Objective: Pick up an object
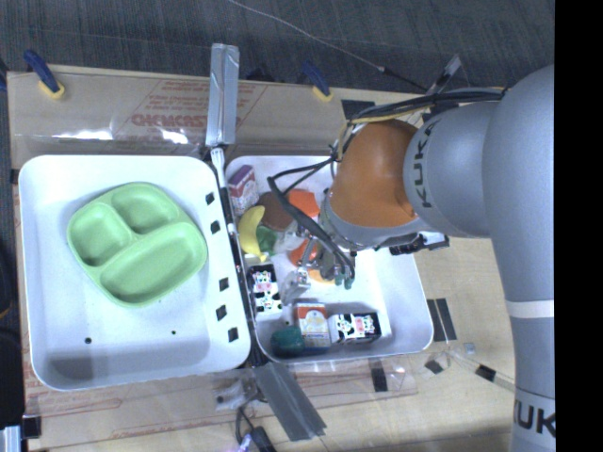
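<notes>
Grey arm [471, 168], largest element, reaching in from the right edge of the bench [94, 111] and bent down over the right-hand bin [413, 301]. Orange band [372, 172] above the wrist, masking much of that bin's middle.

Left-hand bin [38, 252], toward the left edge of the bench, carrying a single green divided plate [137, 243] laid flat. Well apart from the arm, and judged not to be the target of this attempt.

Right-hand bin, just beside the first, crowded with small items. Packed closely, probably to offer many candidate picks in one spot:
- yellow banana [251, 229], against the wall shared with the left bin;
- brown object [275, 207], just beside the banana, partly under cables;
- cow-print carton [356, 326], near the bin's wall on the front edge of the bench;
- orange-labelled carton [313, 326], touching the cow-print carton;
- second cow-print carton [265, 288], below the banana.

Gripper [325, 264], below the orange band, low among the clutter at the bin's middle, close to an orange item [303, 201] and the cartons. Impossible to tell whether released or clenched, or whether anything is grasped. Pick judged under way, not yet shown as achieved.
</notes>
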Controlling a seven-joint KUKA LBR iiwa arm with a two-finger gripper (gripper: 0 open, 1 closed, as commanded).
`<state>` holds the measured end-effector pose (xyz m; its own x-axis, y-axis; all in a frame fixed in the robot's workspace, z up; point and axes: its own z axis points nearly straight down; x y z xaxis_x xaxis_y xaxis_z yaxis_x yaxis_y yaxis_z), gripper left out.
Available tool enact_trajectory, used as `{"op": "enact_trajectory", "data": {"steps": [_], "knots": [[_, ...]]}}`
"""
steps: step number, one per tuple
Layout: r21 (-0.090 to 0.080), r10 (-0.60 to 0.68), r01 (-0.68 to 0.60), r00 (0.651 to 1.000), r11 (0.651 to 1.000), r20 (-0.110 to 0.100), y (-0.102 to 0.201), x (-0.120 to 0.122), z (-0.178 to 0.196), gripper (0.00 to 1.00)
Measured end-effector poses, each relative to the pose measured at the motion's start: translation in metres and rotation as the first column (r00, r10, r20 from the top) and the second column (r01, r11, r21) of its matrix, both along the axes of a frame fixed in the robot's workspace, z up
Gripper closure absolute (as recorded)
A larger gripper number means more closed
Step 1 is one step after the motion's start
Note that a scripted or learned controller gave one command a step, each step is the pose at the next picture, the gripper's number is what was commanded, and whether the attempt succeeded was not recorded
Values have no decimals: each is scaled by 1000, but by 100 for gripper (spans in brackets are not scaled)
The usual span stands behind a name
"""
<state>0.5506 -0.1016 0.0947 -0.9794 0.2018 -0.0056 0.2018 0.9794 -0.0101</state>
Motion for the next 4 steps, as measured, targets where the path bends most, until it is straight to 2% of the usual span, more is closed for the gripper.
{"op": "enact_trajectory", "data": {"steps": [1, 2, 3, 4], "knots": [[0, -268, 268, 963, 963, 17, -6, -20, 4, 0], [10, -339, 339, 941, 941, -1, -34, 99, -2, 0], [11, -288, 288, 958, 957, -3, -17, 72, -3, 0], [12, -153, 153, 988, 988, -2, 4, 16, -2, 0]]}}
